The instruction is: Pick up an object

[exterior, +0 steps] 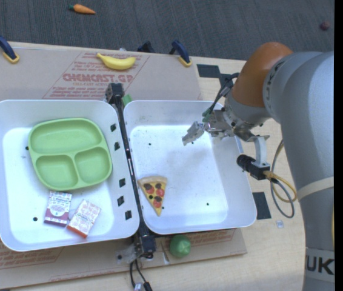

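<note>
**Right bin: claw and pizza**

Claw [191, 133]: above right bin [235, 190], upper middle; spread cannot be told, nothing seen held. Pizza slice [154, 193]: same bin, lower left corner, well apart from claw.

Right bin [235, 208] floor open around pizza slice [153, 193].
</note>
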{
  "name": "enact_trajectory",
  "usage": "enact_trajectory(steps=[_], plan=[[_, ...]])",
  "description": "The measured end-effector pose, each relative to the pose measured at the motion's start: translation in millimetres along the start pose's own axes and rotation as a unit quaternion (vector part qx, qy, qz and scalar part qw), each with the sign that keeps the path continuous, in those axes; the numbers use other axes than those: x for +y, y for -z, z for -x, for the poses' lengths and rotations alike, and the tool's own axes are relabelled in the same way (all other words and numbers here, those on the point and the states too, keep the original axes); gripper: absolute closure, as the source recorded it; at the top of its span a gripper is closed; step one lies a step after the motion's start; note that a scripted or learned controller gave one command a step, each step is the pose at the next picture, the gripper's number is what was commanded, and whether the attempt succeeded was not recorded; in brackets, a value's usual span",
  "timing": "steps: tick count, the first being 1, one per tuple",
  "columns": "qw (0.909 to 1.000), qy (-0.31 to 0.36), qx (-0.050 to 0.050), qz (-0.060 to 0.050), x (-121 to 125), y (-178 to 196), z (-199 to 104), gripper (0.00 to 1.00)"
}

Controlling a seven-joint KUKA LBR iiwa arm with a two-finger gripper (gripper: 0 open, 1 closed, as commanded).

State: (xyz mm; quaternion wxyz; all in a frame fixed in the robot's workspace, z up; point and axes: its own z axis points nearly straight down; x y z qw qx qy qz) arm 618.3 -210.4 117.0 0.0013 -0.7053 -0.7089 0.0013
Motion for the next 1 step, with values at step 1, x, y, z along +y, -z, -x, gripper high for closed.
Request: enact_trajectory(steps=[1], plan=[[1.0,0.0,0.0,0.001,30.4,-4.3,0.4,0.0]])
